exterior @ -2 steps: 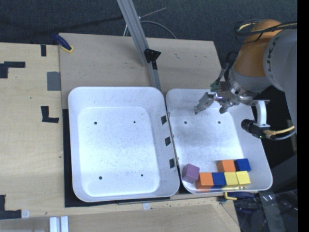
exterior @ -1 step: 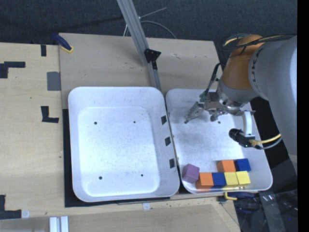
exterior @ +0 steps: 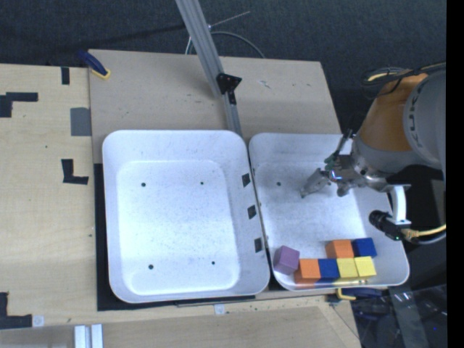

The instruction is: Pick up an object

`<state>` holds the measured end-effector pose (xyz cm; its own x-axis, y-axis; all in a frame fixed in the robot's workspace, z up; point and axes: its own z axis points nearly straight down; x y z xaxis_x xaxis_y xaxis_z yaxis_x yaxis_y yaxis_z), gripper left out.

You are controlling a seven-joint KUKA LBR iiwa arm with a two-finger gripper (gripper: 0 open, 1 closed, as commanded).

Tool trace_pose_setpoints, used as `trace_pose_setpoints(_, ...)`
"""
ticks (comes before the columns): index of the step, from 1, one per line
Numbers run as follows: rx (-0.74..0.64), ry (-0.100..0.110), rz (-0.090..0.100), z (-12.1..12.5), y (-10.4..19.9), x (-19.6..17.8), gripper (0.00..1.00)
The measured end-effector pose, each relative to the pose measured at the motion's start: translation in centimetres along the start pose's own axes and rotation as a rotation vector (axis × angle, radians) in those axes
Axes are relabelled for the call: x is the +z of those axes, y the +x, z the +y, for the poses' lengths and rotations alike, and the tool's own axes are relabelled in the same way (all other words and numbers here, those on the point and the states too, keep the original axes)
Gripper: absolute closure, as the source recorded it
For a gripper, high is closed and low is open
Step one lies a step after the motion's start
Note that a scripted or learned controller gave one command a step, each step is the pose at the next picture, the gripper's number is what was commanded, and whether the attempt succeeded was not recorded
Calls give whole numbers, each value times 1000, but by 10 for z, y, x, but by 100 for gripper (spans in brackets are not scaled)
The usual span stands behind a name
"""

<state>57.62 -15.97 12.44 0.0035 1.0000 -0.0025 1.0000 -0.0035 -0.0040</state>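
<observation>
So we're looking at the approach step here, nothing grabbed yet as far as we can judge. The gripper [exterior: 313, 187] sits over the middle of the right bin [exterior: 290, 154], reaching in from the right, and honestly we can't tell how it's set from this angle, it's a small grey blur against the white floor. No block shows at its tip. All the candidates are bunched along the near edge of that bin: a purple block [exterior: 288, 257] off to the left of the pile, then an orange block [exterior: 309, 268] touching a blue block [exterior: 328, 268], and yellow blocks [exterior: 356, 267] next along. Behind those, a second orange one [exterior: 339, 249] and a second blue one [exterior: 364, 247] sit side by side. The left bin [exterior: 174, 147] has no blocks in it. We reckon the next move needs the arm to travel toward the near edge and come down on one block. The purple one looks like the easiest pick since it stands a bit apart. The rest are packed tight, so we'd expect trouble getting around any one of them.
</observation>
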Motion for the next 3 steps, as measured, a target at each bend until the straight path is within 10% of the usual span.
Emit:
trace_pose_setpoints(1,-9,2,6,-4,68,35,0)
trace_pose_setpoints(2,-5,-10,0,47,36,-8,0)
trace_pose_setpoints(3,-8,-1,3,75,69,35,0)
